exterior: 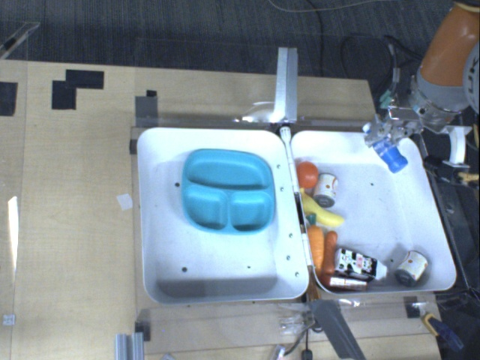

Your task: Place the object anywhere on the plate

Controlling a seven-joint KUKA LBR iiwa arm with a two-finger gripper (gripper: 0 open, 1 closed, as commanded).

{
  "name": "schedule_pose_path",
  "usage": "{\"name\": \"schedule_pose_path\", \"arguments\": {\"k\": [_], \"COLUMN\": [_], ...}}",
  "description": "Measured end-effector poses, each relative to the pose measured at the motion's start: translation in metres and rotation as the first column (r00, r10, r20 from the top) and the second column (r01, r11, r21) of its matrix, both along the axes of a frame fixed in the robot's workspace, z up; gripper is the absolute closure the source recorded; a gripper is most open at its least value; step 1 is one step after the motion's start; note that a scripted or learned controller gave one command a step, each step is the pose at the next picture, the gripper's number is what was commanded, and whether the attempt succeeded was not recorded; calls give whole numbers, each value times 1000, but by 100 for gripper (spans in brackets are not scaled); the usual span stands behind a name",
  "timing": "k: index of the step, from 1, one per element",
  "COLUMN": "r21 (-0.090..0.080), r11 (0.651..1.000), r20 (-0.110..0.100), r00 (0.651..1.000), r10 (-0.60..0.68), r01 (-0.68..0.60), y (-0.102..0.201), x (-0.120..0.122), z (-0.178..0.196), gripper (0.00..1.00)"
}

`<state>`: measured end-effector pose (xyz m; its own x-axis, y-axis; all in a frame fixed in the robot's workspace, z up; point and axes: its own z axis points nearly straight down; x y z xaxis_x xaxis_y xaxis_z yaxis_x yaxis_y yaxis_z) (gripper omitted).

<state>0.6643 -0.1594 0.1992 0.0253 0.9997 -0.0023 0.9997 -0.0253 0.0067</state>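
Plate point(227, 190) — blue, one, three-sectioned — lies mid left bin point(161, 276), free to receive. Right bin point(435, 223) crowds its goods toward nine and six o'clock: two cans, one banana, one carrot, one tomato. Hand point(386, 137), at its one o'clock corner, grasps one small blue object point(394, 158) — lifted for carrying.

Two shallow white bins sit side by side on the bench. The left bin point(161, 201) has a blue plastic plate with three sections point(227, 190) in its middle. The right bin point(420, 201) has things along its left wall: a round orange-red fruit point(307, 175) at the back, a small can point(325, 189) just beside it, a yellow banana point(322, 213) in front, then an orange carrot point(316, 247). A black and white box point(355, 265) lies near the front, with another small can point(410, 266) to its right.
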Motion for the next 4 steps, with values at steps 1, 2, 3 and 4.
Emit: {"name": "schedule_pose_path", "arguments": {"k": [1, 2, 3, 4], "r21": [2, 4, 3, 2], "r11": [996, 992, 1000, 963], "r20": [-2, -1, -3, 0], "r00": [996, 992, 1000, 963], "r10": [86, -128, 29, 271], "r01": [-86, 128, -29, -271], "y": [70, 119, 154, 218], "x": [2, 2, -25, -8], "z": [-73, -13, -14, -7], "gripper": [100, 100, 100, 100]}}
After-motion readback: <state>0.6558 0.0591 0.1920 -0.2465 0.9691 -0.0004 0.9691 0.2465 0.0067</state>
